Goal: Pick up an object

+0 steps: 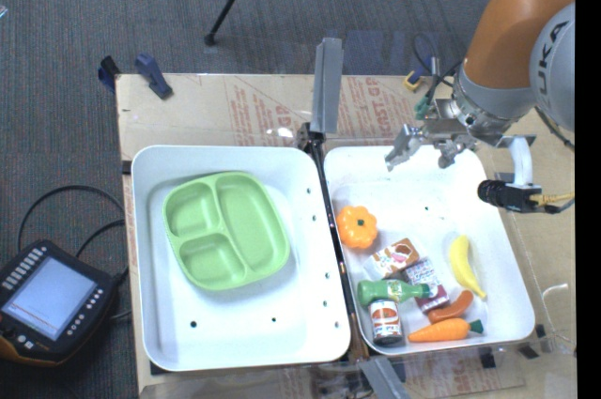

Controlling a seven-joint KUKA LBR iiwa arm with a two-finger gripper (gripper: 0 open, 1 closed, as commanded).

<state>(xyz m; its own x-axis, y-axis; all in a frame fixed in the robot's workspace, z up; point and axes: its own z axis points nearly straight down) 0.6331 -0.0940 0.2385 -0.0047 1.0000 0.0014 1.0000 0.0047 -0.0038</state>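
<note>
Gripper (422,149) hovered open and empty over the right bin (423,191). Pumpkin (357,227) lay below-left of it; remaining items crowded farther down. Risk: descent clips neighbours in that clutter, grasp slips.

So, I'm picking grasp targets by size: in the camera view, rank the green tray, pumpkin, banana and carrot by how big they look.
1. green tray
2. pumpkin
3. banana and carrot: look alike, not ranked.
</note>
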